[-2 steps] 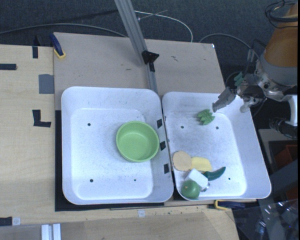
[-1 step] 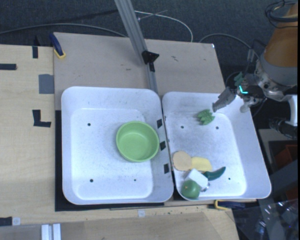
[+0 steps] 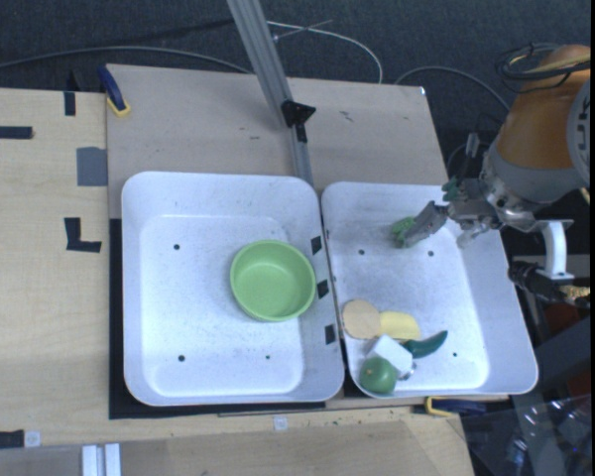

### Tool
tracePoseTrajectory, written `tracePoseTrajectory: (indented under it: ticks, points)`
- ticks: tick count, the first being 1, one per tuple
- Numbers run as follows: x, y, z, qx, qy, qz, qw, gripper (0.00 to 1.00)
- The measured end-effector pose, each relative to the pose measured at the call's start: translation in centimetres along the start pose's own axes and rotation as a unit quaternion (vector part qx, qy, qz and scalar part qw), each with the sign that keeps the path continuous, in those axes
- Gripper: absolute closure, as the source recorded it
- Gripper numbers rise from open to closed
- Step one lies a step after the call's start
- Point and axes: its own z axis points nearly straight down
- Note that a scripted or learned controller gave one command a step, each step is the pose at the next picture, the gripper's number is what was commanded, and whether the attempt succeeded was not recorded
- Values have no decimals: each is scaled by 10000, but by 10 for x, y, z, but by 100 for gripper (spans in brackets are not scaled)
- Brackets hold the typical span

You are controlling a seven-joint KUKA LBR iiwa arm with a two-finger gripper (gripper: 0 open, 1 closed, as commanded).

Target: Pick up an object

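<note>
The gripper [image 3: 409, 232] hangs near the right bin's [image 3: 496, 296] far edge with a small green object [image 3: 404, 231] at its tip, grip unclear, so the lift should rise slowly and straight, clear of the wall.

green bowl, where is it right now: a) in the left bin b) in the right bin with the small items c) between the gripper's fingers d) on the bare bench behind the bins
a: the green bowl sits upright on the floor of the left bin, near its right wall, while the small items cluster at the near edge of the right bin and the gripper is over that right bin.
</note>
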Motion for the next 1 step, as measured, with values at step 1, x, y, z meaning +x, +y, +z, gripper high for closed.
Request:
tracePoseTrajectory:
  ticks: [1]
  points:
    - [0,1,44,-8,-3,-1,10000,0]
